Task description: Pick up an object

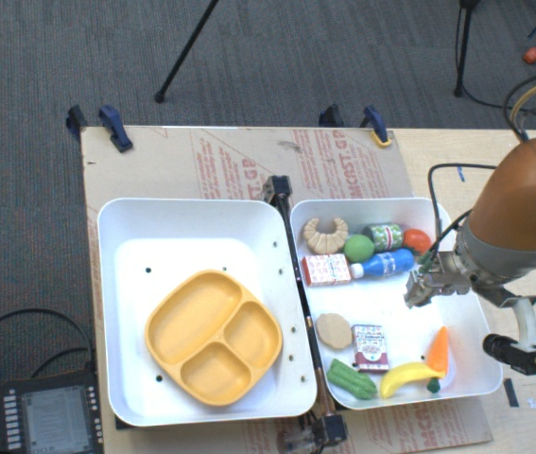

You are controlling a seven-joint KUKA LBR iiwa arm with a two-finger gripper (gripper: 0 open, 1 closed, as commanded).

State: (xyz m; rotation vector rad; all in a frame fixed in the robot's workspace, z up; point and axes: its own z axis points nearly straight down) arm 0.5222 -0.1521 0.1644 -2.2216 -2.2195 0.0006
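I see the tool (423, 288) hovering above the right bin (466, 378), just right of the blue bottle (388, 264); its grip state I cannot tell.

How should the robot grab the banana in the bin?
Probably from straight above, across the middle of the banana. It lies flat near the bin's front wall, so fingers should close on its narrow curved sides, avoiding the carrot beside its right end.
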